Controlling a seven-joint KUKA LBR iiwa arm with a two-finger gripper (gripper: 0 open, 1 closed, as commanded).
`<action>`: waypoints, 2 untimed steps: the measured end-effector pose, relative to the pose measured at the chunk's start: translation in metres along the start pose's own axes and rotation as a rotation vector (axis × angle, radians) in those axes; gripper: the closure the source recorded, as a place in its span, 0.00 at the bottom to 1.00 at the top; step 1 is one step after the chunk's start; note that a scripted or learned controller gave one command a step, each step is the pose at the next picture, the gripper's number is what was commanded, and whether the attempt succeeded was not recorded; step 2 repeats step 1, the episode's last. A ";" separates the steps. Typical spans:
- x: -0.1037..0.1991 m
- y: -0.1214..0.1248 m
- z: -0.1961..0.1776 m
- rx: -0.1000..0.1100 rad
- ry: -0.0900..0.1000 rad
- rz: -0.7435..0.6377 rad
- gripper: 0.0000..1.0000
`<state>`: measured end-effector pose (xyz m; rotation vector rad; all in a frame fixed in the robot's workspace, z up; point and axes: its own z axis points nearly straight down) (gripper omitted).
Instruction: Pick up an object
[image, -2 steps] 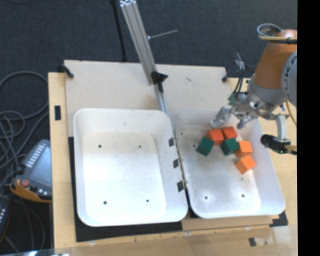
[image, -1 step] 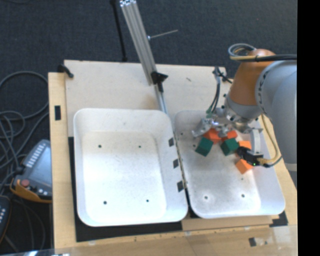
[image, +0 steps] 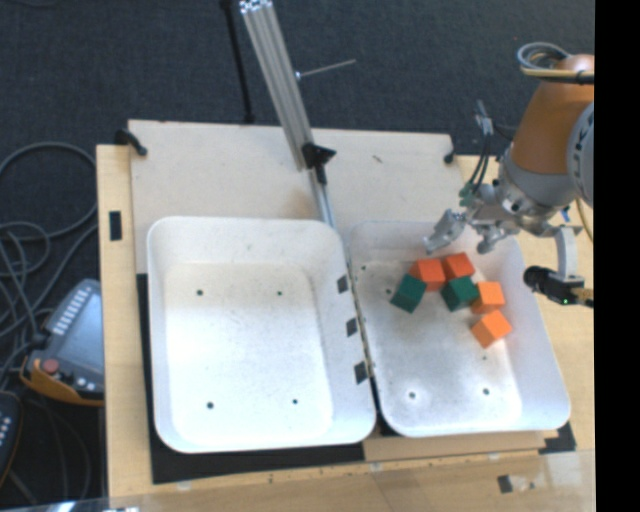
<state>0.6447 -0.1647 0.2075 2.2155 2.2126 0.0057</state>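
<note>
Blocks crowd the right bin's far half

Six blocks (image: 452, 287) cluster together; near floor of right bin (image: 450, 395) lies open; slanted metal post (image: 285, 95) stands behind.

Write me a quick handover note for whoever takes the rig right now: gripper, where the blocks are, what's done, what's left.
Gripper: open, holding nothing, above the far edge of the right bin, just beyond the blocks.
Blocks: all six in the right bin. Four orange: two side by side at the far end of the cluster, one toward the right, one nearest the camera. Two green: one on the left, one in the middle. The cluster is tight; several blocks touch.
Left bin: no blocks.
Done: nothing picked yet.
Left: lower onto a block, close, lift.
</note>
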 end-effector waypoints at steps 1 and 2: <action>0.049 0.014 0.082 -0.008 0.000 -0.002 0.00; 0.049 0.014 0.082 -0.008 0.000 -0.002 0.00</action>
